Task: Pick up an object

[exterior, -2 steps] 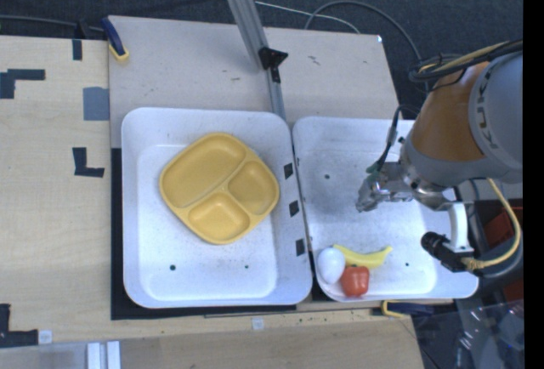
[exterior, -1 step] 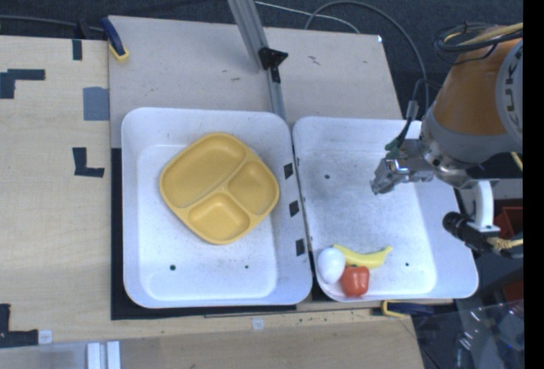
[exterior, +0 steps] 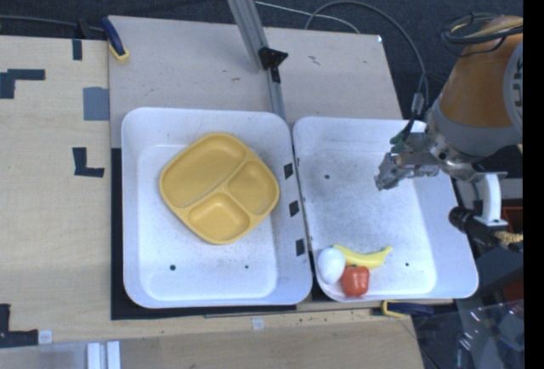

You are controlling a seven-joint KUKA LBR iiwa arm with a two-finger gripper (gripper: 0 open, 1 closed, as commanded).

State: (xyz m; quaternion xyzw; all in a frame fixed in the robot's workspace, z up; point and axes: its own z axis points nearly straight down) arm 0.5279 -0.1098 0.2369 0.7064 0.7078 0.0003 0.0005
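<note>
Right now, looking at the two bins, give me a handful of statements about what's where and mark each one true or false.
1. The yellow divided plate lies in the left bin. True.
2. The banana sits in the same bin as the plate. False: it lies in the right bin, near its front edge.
3. The white egg and the red pepper are close together by the banana. True.
4. The gripper is over the plate. False: it is over the right bin, behind the banana.
5. The gripper holds the banana. False: the banana lies on the bin floor, apart from it.
</note>
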